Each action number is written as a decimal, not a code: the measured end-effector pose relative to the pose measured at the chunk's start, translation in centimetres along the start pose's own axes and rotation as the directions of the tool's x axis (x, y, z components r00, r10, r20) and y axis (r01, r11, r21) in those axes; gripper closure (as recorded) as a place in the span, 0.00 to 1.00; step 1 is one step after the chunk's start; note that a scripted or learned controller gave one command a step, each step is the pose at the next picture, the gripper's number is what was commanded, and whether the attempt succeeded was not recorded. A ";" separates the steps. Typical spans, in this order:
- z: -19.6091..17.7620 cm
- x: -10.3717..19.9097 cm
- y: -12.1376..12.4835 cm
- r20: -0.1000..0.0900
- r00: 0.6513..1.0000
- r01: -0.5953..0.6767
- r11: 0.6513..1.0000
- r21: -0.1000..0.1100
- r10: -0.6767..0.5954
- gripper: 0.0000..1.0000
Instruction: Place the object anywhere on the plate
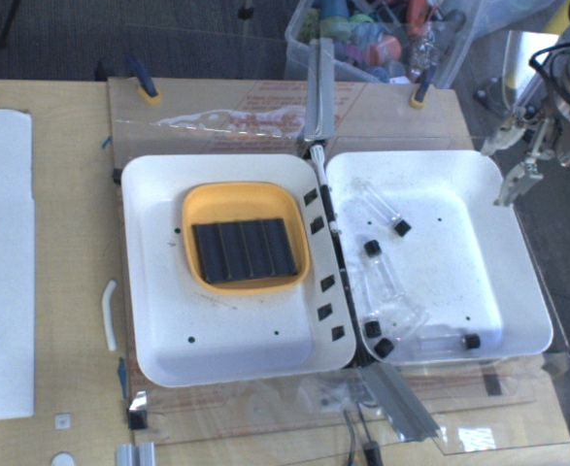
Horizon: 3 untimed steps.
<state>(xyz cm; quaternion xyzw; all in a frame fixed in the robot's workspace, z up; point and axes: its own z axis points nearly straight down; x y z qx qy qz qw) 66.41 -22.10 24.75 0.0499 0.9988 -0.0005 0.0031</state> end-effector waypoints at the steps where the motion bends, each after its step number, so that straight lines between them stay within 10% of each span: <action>1: 0.8 0.0 0.0 -0.001 0.997 0.073 0.997 -0.001 -0.073 0.00; 3: 0.5 -0.5 0.1 0.003 0.986 0.166 0.986 0.000 -0.166 0.00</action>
